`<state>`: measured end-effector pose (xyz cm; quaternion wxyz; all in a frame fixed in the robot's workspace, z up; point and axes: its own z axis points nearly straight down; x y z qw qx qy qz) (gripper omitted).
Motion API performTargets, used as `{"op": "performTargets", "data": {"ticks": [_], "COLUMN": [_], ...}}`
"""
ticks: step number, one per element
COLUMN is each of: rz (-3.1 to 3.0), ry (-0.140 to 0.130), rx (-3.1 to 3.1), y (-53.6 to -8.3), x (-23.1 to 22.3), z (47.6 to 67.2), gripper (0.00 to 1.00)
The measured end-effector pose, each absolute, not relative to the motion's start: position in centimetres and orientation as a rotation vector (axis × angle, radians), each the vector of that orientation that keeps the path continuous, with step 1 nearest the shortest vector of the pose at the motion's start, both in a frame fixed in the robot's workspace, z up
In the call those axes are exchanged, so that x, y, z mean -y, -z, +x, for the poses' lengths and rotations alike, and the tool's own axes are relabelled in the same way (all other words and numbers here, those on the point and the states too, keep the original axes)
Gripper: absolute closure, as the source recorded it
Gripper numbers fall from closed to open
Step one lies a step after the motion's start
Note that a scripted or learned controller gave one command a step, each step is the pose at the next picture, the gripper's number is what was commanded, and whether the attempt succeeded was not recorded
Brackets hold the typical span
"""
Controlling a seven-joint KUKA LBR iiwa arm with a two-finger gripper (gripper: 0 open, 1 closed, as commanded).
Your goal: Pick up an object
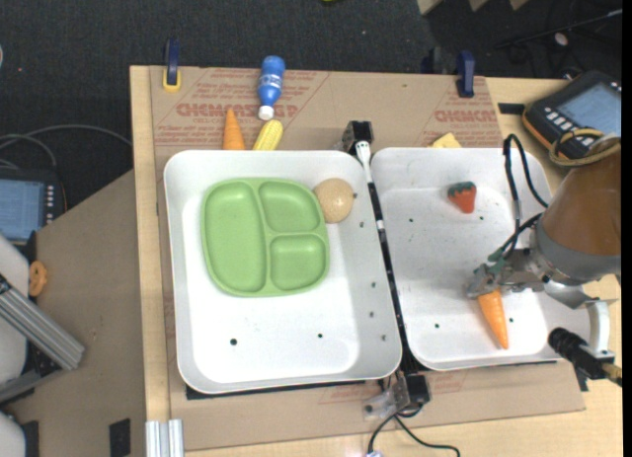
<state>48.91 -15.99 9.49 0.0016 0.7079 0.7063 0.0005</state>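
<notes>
The orange plastic carrot [494, 317] lies flat in the right white shallow bin [425, 248], near that bin's front right corner, with its green leafy top pointing toward the arm and its tip pointing toward the front rim. The end effector [492, 279] sits directly at the carrot's leafy end and appears to touch it there. How far the end effector is open cannot be told, because the wrist covers most of it. The carrot rests on the bin floor and is not lifted.

A small red plastic strawberry [462, 195] lies in the same bin, well apart from the carrot, near the back.

The left white shallow bin [207, 346] holds a green three-compartment plate [264, 236] and a tan round ball [334, 198] just beside the plate's back right corner.

On the tabletop [326, 100] behind the left bin lie a blue and white toy bottle [270, 86], a second orange carrot [232, 132] and a yellow corn piece [268, 135].
</notes>
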Motion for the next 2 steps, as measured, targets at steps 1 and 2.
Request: {"op": "performTargets", "data": {"ticks": [1, 2], "rz": [2.216, 2.202], "ry": [-0.003, -0.02], "rx": [-2.231, -2.224], "y": [-8.4, -19.2], "x": [8.8, 3.0], "z": [50.5, 58.4], "gripper": [1.0, 1.0]}}
